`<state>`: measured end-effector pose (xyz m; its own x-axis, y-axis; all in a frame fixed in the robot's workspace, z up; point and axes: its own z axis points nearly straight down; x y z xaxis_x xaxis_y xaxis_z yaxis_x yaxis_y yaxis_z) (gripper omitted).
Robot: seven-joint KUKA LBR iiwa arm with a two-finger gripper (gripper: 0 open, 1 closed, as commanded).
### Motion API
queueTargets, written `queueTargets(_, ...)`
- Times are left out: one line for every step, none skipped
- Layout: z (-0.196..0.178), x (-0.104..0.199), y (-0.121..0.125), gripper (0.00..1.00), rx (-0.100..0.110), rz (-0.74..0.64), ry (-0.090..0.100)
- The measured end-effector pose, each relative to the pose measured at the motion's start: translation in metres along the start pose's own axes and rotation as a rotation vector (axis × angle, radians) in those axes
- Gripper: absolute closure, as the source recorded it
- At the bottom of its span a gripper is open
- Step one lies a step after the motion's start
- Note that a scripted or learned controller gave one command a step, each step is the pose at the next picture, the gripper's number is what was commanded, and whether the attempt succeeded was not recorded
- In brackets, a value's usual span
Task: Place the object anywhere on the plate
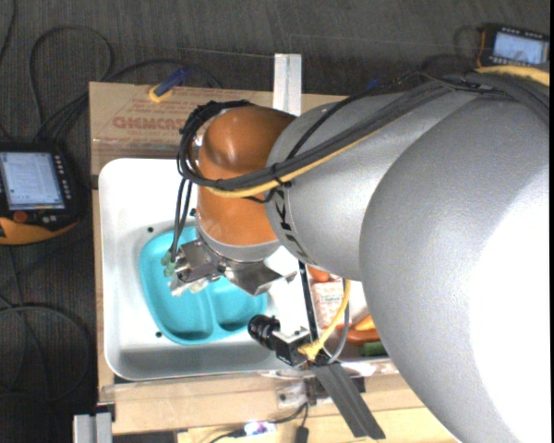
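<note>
The big grey arm [443, 247] was closest to the camera and covered everything to the right of the blue plate [198, 317]. Its orange band [235, 169] sat above the far side of the plate. Under the band, the gripper [186, 270] hung low over the plate's left part. I could not tell if it was spread apart or closed, or if it had anything in it.

The plate lay in 1 white bin [120, 247]. Just right of the plate, 3 small things peeked out past the arm: a white and red packet [330, 301], an orange thing [360, 324] and a green thing [371, 347]. None of them was on the plate.

Far left of the plate, a screen box [23, 187] lay on the dark floor. Beyond the plate was brown cardboard [148, 118].
</note>
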<state>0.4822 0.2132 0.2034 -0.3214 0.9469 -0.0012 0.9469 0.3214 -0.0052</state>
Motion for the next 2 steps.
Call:
queueTargets(0.035, -0.026, 0.014, 1.0, 0.0, -0.064, -0.001)
queueTargets(-0.034, -0.037, 0.02, 1.0, -0.002, -0.116, -0.001)
